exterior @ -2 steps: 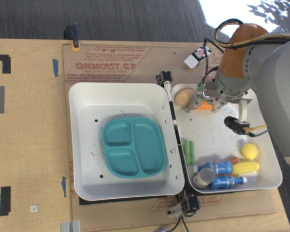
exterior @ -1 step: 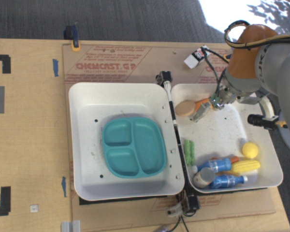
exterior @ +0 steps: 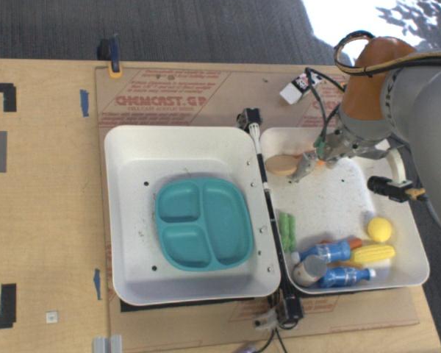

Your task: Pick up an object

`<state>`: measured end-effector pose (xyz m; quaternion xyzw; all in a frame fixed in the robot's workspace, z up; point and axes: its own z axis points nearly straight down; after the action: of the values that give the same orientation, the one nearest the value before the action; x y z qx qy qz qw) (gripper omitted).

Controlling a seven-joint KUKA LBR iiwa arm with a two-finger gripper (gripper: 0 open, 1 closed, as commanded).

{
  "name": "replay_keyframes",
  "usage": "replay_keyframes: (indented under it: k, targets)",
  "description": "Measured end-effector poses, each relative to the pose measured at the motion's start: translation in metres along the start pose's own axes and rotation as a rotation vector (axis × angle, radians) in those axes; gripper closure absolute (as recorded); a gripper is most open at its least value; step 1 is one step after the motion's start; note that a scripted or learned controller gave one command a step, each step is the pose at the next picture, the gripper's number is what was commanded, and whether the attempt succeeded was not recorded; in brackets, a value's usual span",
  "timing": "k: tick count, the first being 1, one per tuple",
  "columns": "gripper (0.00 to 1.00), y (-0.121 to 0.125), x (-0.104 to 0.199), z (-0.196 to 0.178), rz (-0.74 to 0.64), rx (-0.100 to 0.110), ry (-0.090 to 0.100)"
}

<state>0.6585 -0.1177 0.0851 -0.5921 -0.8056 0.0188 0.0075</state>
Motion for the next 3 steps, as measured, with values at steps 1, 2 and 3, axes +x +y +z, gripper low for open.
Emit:
replay_keyframes:
  k: [1, 2, 3]
  targets:
    - [0.00, -0.014, -0.059, 0.003, 0.210, -0.020, 0.023]
    - [0.00, -0.017, -0.083, 0.002, 0.337, -0.017, 0.056]
    - [0.00, -0.017, -0.083, 0.002, 0.535, -0.005, 0.064]
